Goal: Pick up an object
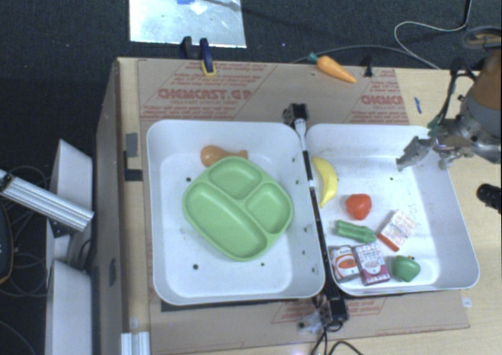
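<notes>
- The grey two-finger gripper (423,153) hangs over the upper right edge of the right white bin (463,255); whether it is clenched or released cannot be told, and nothing shows in it.
- That bin holds a yellow banana (326,179), a red tomato (358,205), a green pepper (405,268), a green pod (354,230) and small printed packets (358,263).
- The left white bin (169,189) holds a green divided plastic plate (238,206) and an orange toy (212,155) just behind it.

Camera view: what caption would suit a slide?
Gripper over right bin of toy food; green tray in left bin.
</notes>
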Available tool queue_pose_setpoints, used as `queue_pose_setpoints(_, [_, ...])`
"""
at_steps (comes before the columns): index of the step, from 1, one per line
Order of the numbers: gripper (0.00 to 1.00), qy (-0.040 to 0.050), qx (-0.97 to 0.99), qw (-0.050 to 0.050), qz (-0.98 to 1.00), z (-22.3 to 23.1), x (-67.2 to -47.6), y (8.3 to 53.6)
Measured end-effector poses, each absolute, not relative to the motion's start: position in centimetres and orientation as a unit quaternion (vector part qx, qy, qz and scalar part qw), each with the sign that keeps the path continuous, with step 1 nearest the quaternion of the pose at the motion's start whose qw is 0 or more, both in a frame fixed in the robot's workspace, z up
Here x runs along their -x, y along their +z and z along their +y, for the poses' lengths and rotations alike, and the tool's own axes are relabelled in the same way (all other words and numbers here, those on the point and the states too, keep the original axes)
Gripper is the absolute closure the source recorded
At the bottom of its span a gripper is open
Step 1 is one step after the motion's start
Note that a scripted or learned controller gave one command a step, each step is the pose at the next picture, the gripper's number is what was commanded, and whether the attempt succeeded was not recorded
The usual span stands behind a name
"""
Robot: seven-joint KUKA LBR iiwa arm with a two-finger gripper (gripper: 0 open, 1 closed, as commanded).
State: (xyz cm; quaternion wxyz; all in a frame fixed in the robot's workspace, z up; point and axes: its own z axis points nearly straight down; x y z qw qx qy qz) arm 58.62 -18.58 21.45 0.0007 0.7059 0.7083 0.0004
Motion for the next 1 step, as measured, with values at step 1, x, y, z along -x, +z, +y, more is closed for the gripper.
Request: queue_pose_setpoints(1, [0.0,0.0,-0.705,-0.001,0.709,-16.43,-66.8,8.27])
